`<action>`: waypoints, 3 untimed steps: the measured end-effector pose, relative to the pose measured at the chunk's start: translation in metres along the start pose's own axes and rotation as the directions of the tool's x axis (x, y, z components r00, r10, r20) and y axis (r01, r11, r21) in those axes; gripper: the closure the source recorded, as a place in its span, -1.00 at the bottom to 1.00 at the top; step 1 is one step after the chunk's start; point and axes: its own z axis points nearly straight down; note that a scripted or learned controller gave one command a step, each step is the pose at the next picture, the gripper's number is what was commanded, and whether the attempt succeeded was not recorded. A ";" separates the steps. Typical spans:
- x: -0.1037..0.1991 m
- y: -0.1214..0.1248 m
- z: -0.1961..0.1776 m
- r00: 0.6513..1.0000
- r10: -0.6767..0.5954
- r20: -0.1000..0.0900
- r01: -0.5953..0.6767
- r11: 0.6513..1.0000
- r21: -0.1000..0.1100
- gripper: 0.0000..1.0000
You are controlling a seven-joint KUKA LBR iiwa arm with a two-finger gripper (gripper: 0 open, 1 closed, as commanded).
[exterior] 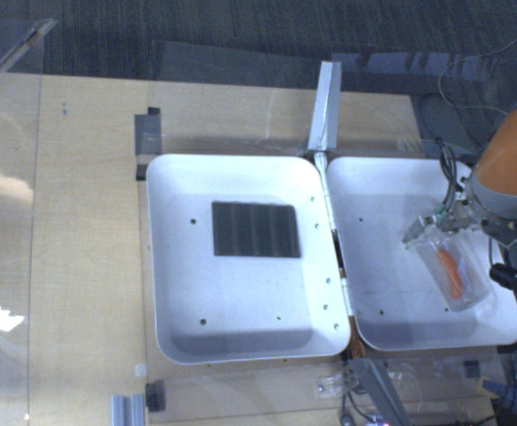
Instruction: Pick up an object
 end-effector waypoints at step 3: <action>0.014 -0.031 -0.002 0.904 -0.427 0.002 0.427 0.904 -0.001 -1.00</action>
